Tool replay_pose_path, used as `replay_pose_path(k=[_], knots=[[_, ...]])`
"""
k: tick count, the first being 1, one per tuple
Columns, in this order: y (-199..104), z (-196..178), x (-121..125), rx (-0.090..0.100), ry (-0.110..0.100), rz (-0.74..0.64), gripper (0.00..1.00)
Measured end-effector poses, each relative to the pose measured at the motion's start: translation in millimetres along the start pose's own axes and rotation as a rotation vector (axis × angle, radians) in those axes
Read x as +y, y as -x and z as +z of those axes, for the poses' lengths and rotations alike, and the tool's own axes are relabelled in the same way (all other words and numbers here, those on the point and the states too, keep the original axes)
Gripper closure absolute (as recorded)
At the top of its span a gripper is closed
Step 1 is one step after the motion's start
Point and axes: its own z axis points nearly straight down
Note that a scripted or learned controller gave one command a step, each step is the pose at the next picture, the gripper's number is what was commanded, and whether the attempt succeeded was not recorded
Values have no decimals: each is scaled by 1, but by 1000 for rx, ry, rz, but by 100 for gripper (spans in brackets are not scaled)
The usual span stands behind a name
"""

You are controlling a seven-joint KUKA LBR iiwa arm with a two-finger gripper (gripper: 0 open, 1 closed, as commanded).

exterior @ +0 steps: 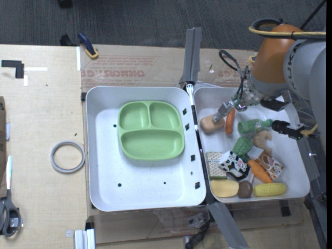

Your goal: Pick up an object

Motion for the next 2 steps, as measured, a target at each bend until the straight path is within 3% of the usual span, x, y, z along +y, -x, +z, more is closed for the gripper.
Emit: replay_pose_path(k=[1, 2], knots=[[0, 1, 4, 3, -5, 114, 0], [-15, -54, -6, 8, -19, 136, 0]])
